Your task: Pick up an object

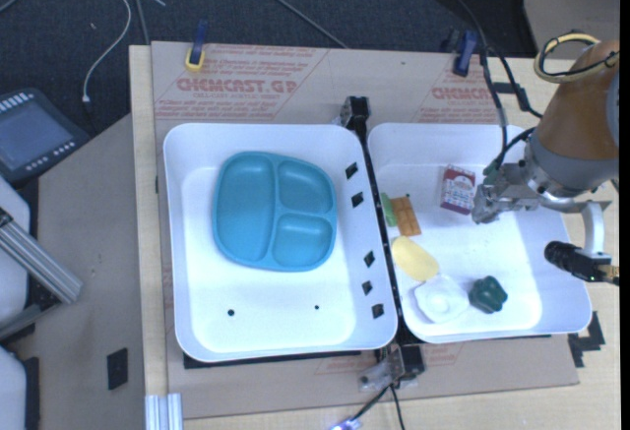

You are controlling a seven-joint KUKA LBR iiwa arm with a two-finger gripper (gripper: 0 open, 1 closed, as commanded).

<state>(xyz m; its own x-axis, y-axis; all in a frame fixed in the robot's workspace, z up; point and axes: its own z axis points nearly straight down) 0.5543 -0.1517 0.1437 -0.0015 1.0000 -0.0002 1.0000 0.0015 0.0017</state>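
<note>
The gripper (489, 207) is hanging over the right bin (522, 148), just right of a small red-and-white box (457, 190); I cannot tell how it is set. Nothing is showing held. The box, lying flat, is looking light, stiff and fairly grippy; pinching its two long edges seems best. Below the box a yellow piece (414, 259), white cup (440, 300) and green lump (487, 294) are lying.

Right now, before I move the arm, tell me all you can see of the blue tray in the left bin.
The blue tray looks like smooth plastic, rounded at the corners, with three compartments: one large on its left, two smaller on its right. It lies flat, face up, slightly rotated, on the floor of the left bin, toward the far side. Nothing rests in it or touches it.
</note>
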